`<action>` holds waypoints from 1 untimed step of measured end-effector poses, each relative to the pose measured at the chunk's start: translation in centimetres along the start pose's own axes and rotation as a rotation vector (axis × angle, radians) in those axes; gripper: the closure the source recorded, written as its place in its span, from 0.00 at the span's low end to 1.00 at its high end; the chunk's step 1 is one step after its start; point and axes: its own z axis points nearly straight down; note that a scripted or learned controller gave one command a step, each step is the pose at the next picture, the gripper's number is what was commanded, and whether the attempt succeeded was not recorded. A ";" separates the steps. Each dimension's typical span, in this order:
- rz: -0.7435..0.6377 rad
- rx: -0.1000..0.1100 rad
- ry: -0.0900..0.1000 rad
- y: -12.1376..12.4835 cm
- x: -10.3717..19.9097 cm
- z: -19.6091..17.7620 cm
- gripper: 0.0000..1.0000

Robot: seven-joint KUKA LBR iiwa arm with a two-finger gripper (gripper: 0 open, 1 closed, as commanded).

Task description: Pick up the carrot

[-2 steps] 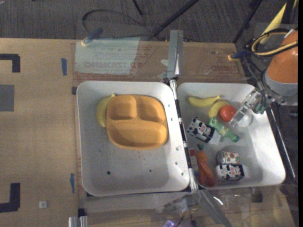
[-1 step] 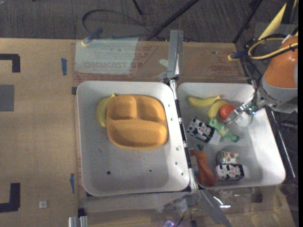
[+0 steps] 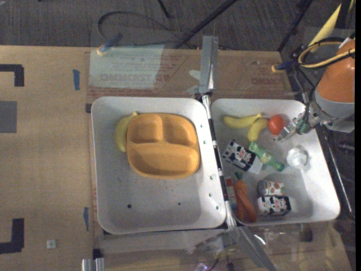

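Carrot (image 3: 244, 201): lies in the right bin (image 3: 321, 168), along its left wall at the near-left corner, lengthwise from far to near; nothing grips it.
Beside the carrot: two small cow-print cartons (image 3: 273, 199) just to its right, one stacked nearer than the other, at the bin's near side.
Farther in the right bin: a black-and-white cow-print carton (image 3: 239, 155) near the left wall; a green bottle (image 3: 266, 157) lying just right of it; a clear cup (image 3: 297, 157) further right.
Far side of the right bin: two yellow bananas (image 3: 248, 123) and a red tomato (image 3: 276, 123) just right of them.
Claw (image 3: 291, 130): over the far-right part of the right bin, just right of the tomato and well apart from the carrot; whether it is clenched or released cannot be told.
Arm (image 3: 338, 89): grey with orange, reaching in from the right.
Left bin (image 3: 152, 208): holds an orange divided plate (image 3: 163, 144) on its far side, with a yellow banana (image 3: 121, 133) touching the plate's left edge.
Surface (image 3: 45, 168): brown board under both bins, with blue tape marks.
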 end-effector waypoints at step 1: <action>0.447 0.007 -0.001 0.0 -0.5 -10.7 1.00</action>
